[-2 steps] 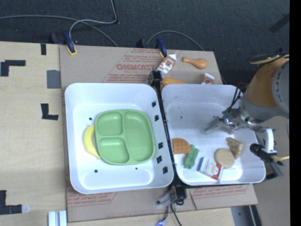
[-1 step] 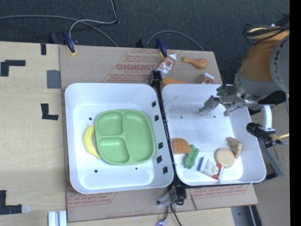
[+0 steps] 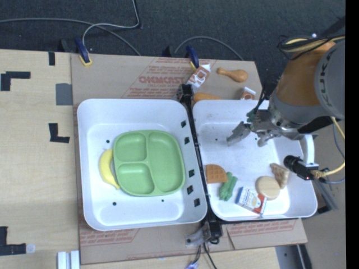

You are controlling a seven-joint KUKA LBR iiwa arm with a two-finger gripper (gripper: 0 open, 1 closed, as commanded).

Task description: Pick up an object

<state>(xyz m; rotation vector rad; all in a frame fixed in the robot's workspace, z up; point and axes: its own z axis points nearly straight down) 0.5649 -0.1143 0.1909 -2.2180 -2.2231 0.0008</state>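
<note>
2 open fingers (image 3: 251,136) hover empty above the right bin (image 3: 224,119).

Glossy white plastic bins (image 3: 90,150), matt green plastic plate (image 3: 150,162), cardboard underlay (image 3: 140,80).

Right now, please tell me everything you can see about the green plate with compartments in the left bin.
The light green divided plate looks like smooth matte plastic, with rounded corners and three compartments: two above, one wider below. It lies flat, slightly turned, on the floor of the left shallow white bin, about in the middle. Nothing lies in its compartments. A yellow toy banana lies along its left edge, touching it or partly tucked under it.
</note>
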